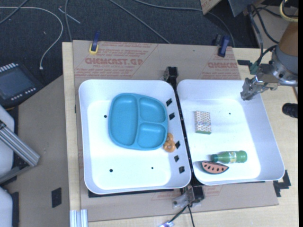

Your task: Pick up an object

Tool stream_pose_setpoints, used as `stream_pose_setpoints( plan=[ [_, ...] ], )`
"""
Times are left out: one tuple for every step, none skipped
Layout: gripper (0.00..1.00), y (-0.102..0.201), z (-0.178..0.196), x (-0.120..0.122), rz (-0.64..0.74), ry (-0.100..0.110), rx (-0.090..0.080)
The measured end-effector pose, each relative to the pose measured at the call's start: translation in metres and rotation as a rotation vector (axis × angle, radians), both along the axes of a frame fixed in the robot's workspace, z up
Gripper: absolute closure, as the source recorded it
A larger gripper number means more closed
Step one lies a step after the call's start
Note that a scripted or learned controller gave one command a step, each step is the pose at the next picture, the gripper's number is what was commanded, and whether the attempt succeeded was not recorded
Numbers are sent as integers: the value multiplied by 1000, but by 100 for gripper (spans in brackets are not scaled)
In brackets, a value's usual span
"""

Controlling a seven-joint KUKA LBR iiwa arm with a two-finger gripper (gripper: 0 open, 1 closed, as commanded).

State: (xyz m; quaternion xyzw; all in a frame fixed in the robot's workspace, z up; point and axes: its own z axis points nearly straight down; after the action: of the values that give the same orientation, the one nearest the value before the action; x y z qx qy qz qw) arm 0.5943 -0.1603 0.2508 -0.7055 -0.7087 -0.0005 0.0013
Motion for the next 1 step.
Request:
stream_pose_setpoints(
  plan=[
    [100,55,-4,-3,1,1,1]
  ],
)
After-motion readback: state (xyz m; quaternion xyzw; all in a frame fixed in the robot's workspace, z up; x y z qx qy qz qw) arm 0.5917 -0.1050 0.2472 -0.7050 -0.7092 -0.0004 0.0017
